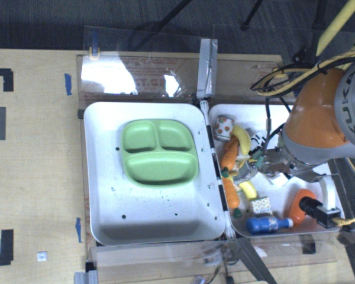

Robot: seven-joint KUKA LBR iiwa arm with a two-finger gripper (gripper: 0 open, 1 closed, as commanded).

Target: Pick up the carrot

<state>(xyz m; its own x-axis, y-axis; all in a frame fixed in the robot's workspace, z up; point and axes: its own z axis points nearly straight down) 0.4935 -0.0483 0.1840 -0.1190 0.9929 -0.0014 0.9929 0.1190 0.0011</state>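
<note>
In the camera view, two white bins are seen side by side on a pale wooden bench (29, 158). The left bin (106, 206) is occupied by a green divided plate (160, 151), which is set flat near its middle.

The right bin (251, 114) is crowded along its left wall. A small spotted cube (224, 126) is found at the far end, with a banana (242, 139) just beside it. The carrot (229, 154) is laid on the bin floor next to the banana, slanted along the dividing wall, with a green bit at its near end. A second orange piece (230, 195) is lined up just below that green bit (which of the two the green belongs to cannot be told).

The arm (313, 117) is reached in from the right, its orange band held over the right bin. The gripper (246, 170) is placed low in the bin, just right of the carrot's near end; whether it is spread or pressed together cannot be told, and nothing is seen pinched in it. Contact with the carrot cannot be made out either.

A small yellow piece (247, 189) is seen just below the gripper, and a patterned block (260, 205) near that. A blue bottle (267, 223) is laid on its side along the near wall, and a rounded orange object (297, 201) is set to its right.
</note>
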